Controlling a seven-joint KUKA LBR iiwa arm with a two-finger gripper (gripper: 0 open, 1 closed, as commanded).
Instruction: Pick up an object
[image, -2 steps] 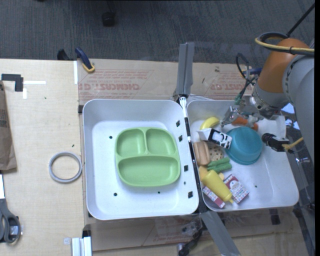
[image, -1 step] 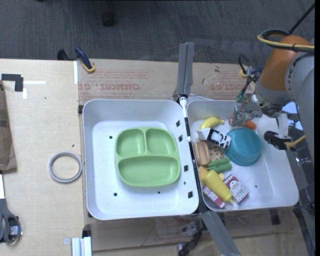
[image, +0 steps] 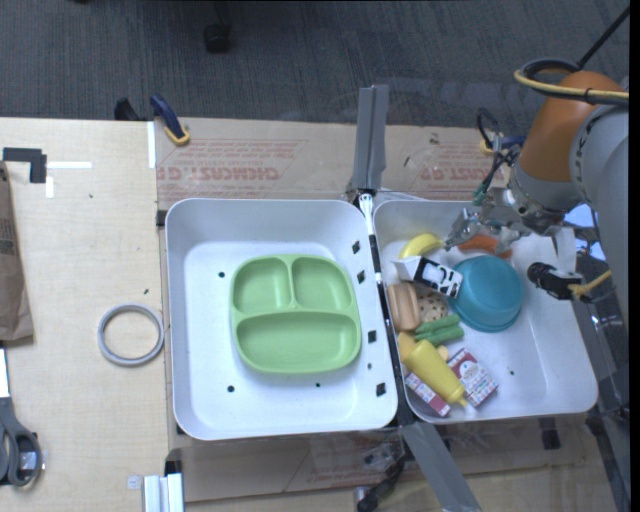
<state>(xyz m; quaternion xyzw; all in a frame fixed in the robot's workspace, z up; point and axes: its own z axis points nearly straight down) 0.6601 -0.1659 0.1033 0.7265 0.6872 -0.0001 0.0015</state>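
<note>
Red carton (image: 472, 377) and yellow bottle (image: 432, 368) lie at the near edge of the right bin (image: 560, 385), well below the gripper (image: 478, 226). Cannot tell whether the jaws are apart or together; they blur against the clutter. Gripper sits low at the far side of the bin, probably placed to reach the items packed there. Just left of the jaws: banana (image: 420, 244). Just under them: an orange piece (image: 482, 243), partly hidden, likely the pick target; small, bright, shape unclear. Just below that: blue bowl (image: 489, 292), mouth up. Nothing visibly held. Green divided plate (image: 295, 313) sits alone in the left bin (image: 200, 400), well left of the jaws.
</note>
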